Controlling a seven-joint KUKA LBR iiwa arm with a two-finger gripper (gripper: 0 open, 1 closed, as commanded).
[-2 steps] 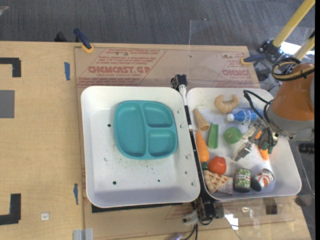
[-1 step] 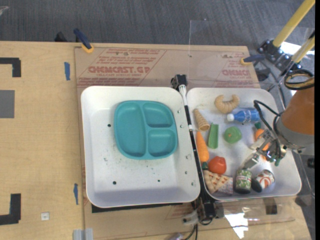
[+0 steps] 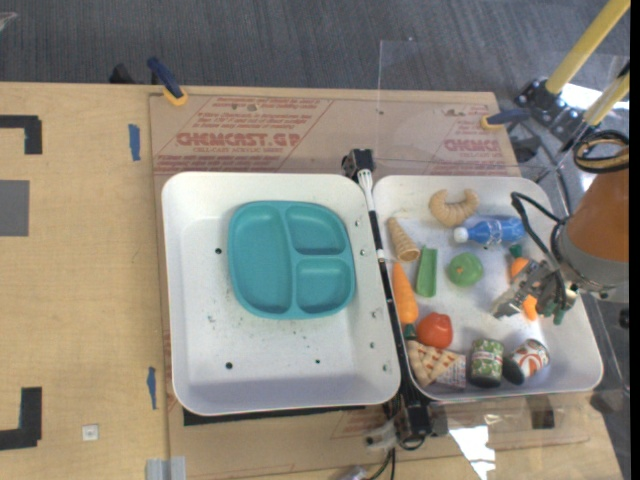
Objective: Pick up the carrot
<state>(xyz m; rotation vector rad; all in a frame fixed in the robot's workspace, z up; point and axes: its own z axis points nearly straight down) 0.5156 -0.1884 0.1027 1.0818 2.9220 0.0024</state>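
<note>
The carrot (image 3: 404, 293), a long orange piece, lies along the left wall of the right bin (image 3: 585, 353), pointing towards the front. My gripper (image 3: 532, 301) hangs low over the right side of that bin, well to the right of the carrot and apart from it. Small orange bits (image 3: 518, 265) show by the gripper; what they are is too small to tell. The orange band of the arm (image 3: 605, 223) rises behind it.
Around the carrot lie a cone (image 3: 402, 238), a green stick (image 3: 428, 271), a green apple (image 3: 465, 269), a red tomato (image 3: 435, 328) and a waffle slice (image 3: 437, 365). A croissant (image 3: 455, 205), blue bottle (image 3: 493, 231), can (image 3: 487, 361) and ball (image 3: 530, 356) lie nearby. The left bin (image 3: 190, 308) holds a teal plate (image 3: 292, 258).
</note>
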